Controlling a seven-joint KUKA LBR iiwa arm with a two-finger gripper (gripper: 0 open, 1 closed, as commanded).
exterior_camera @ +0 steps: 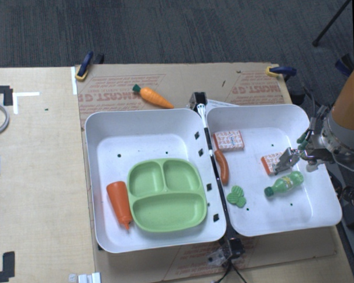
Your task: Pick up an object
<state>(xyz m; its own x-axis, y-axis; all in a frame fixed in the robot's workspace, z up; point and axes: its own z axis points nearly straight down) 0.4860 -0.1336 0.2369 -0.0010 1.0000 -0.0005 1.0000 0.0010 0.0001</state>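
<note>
So the gripper [290, 157] sits low over the right bin [321, 217], reaching in from the right side. Its tip is right at the edge of a small red-and-white packet [271, 162] and just above a green bottle [284, 184] lying on its side. Honestly can't tell from this angle how the claw is set or whether it has anything in it, the metal bits just blur together there.

Elsewhere in that bin there's a pinkish box [229, 140] near the back left, a sausage-looking thing [222, 167] along the left wall, and a green leafy toy [237, 196] just below that.

The left bin [97, 135] has a green divided plate [167, 194] in the middle with an orange carrot-ish piece [119, 203] just beside it on the left. One more toy carrot [153, 96] lies outside on the cardboard [116, 93] behind the bins.
</note>
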